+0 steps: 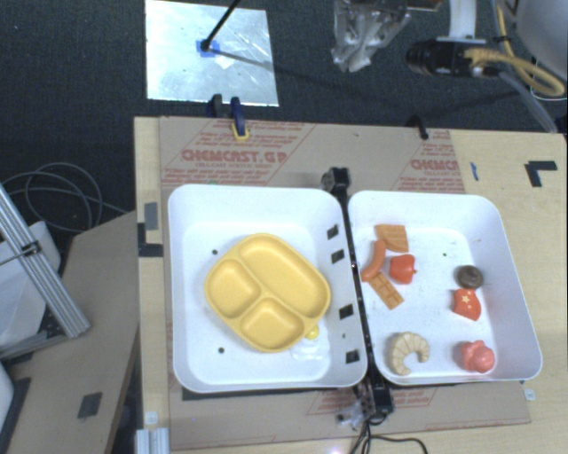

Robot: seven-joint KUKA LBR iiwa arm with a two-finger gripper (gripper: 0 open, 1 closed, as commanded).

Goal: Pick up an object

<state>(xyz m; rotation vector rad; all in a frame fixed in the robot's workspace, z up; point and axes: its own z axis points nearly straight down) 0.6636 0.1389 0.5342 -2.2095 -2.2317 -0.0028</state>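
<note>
Past the bench (293, 146), gripper (359, 49) aloft.

Camera overhead, slanting down, both bins (191, 350) – mid-distance

Ends in a silvery grey gripper (359, 44), blurred in outline. Wears a smooth, rounded pale grey shell along the arm (546, 18).

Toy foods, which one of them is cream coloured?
The croissant, the pale curved piece nearest the camera; all the others are red, orange, pink or brown.
</note>
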